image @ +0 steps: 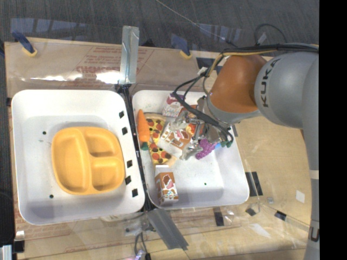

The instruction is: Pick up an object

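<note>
The grey arm with its orange band (234,85) reaches over the right bin (230,180). Its gripper (191,136) sits low among a cluster of toys in the bin's middle. Around it lie an orange carrot (142,128) by the left wall, a pizza slice (157,145), a red-and-white packet (174,136), a small white carton (172,106) at the back and a purple piece (205,148) to the right. The arm's wrist covers the fingers, and which toy they touch is hidden.
A small brown-and-white carton (167,184) stands near the right bin's front wall. The left bin (27,199) holds a yellow divided tray (87,158). A grey post (128,56) rises behind the divider between the bins.
</note>
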`<state>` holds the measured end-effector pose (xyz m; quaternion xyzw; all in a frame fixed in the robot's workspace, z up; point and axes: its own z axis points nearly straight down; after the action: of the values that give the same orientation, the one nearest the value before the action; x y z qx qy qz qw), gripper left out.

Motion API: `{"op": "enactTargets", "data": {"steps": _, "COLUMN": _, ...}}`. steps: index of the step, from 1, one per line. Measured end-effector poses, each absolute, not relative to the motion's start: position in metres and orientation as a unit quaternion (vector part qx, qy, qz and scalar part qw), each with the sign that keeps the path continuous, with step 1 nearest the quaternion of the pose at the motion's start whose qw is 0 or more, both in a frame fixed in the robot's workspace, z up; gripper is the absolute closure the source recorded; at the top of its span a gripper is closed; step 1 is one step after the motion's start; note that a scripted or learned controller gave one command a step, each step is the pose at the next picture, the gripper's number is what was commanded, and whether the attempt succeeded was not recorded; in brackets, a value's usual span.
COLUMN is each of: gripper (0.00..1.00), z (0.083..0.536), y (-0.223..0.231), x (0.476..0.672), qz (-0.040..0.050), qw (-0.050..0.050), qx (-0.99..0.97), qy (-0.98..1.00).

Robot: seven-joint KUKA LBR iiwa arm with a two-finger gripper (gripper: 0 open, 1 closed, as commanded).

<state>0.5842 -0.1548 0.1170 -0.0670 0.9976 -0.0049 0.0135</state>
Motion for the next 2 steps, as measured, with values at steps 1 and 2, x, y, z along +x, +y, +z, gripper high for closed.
{"op": "enactTargets", "data": {"steps": 1, "gripper": 0.00, "z": 0.111, "y": -0.209, "x": 0.599, "qz": -0.0048, "qw": 0.019, "qx": -0.111, "qy": 0.994}}
{"op": "enactTargets", "data": {"steps": 2, "gripper": 0.00, "z": 0.111, "y": -0.183, "x": 0.589, "qz": -0.0088, "qw": 0.021, "qx": -0.073, "qy": 0.997}}
